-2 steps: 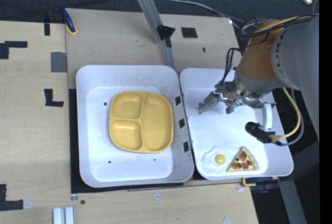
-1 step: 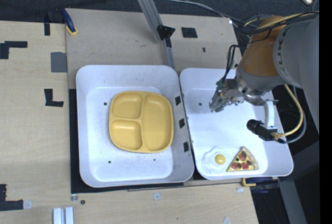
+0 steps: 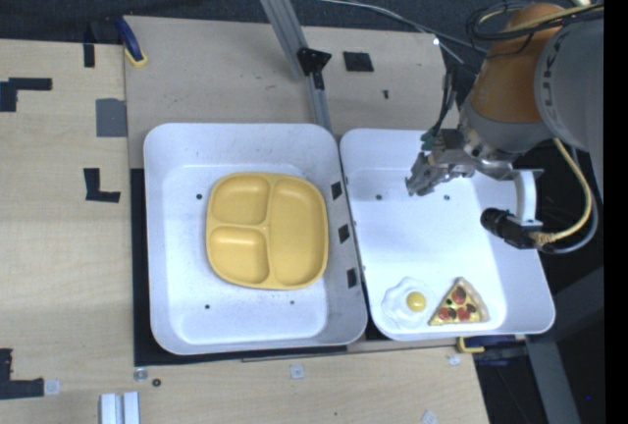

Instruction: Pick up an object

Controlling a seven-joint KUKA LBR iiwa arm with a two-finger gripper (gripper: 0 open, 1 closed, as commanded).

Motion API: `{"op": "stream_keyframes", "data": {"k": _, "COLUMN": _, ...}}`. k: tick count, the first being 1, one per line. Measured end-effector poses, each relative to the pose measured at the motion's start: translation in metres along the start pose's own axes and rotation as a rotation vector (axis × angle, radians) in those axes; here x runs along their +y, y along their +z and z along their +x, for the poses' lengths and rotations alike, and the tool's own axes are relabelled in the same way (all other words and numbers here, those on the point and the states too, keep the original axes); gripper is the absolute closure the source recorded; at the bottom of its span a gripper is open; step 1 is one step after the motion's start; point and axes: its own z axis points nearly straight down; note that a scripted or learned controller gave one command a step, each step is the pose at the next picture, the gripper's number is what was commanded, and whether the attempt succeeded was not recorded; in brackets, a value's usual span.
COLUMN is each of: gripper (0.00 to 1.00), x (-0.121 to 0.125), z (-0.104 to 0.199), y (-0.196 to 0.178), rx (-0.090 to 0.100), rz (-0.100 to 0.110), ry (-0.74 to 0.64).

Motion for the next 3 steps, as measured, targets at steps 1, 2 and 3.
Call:
{"op": "stream_keyframes", "data": {"k": 1, "gripper": 1.0, "x": 0.001, "z": 0.0, "y": -0.049, "rx": 0.0, "rz": -0.001, "ry": 0.0}}
{"op": "stream_keyframes", "data": {"k": 2, "gripper": 1.0, "x": -0.02, "z": 0.055, "y": -0.038, "rx": 0.001, "rz": 0.006, "ry": -0.004}}
{"op": "stream_keyframes", "data": {"k": 3, "gripper": 1.0, "x": -0.034, "z": 0.105, "y": -0.044, "rx": 0.002, "rz": 0.005, "ry": -0.005}}
